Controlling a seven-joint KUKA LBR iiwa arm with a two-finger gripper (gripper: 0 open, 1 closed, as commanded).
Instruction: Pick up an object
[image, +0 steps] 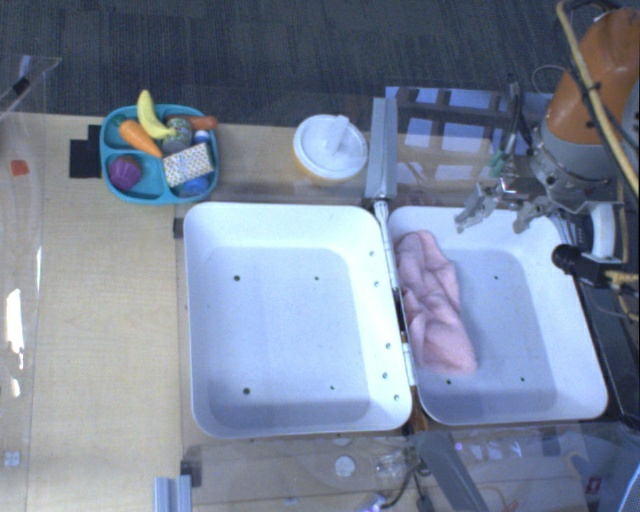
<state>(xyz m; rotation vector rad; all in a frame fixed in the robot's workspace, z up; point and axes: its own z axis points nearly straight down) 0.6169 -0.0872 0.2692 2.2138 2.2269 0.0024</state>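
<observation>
A crumpled pink cloth (433, 302) lies along the left side of the right bin (540, 395), against the wall next to the divider. My gripper (503, 207) hangs over the far edge of that bin, up and to the right of the cloth and apart from it. Its fingers (474, 211) are spread open with nothing between them. The grey arm with its orange band (578, 108) reaches in from the upper right.
The left bin (290, 305) sits beside the right one. On the bench behind it are a blue tray of toy food (158, 150) and a white lidded container (330, 146). A metal frame (445, 110) stands behind the right bin.
</observation>
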